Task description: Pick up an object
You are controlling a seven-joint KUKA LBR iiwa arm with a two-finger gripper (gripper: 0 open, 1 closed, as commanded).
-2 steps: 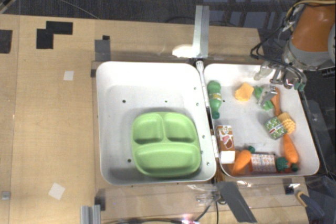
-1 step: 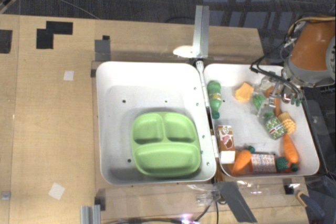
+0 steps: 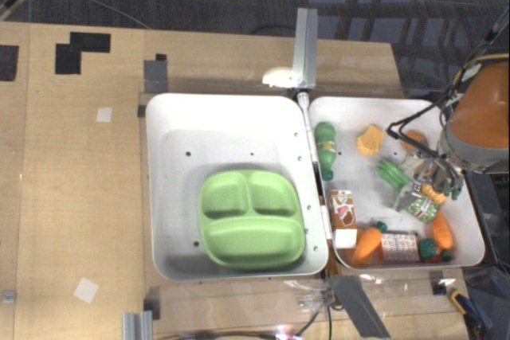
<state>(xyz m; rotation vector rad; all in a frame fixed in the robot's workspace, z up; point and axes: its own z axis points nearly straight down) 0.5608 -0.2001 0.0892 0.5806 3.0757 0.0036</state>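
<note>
The right bin (image 3: 355,111) holds several small items. A green bottle (image 3: 324,147) lies along its left wall and a yellow-orange wedge (image 3: 370,139) lies near the back. In the middle is a green toy (image 3: 391,173). A green-labelled can (image 3: 421,207) lies tilted towards the right. Along the front are a brown carton (image 3: 343,209), an orange carrot (image 3: 366,245), a red-labelled can (image 3: 398,245) and another orange piece (image 3: 442,233). My gripper (image 3: 434,179) hangs low over the bin's right side, just above the green-labelled can and right of the green toy.
The left bin (image 3: 171,127) holds a green divided plate (image 3: 251,217) at its front. The arm's orange band (image 3: 486,103) and grey wrist overhang the right bin's right wall. Cables loop beside the wrist. Metal brackets stand at the bins' back and front.
</note>
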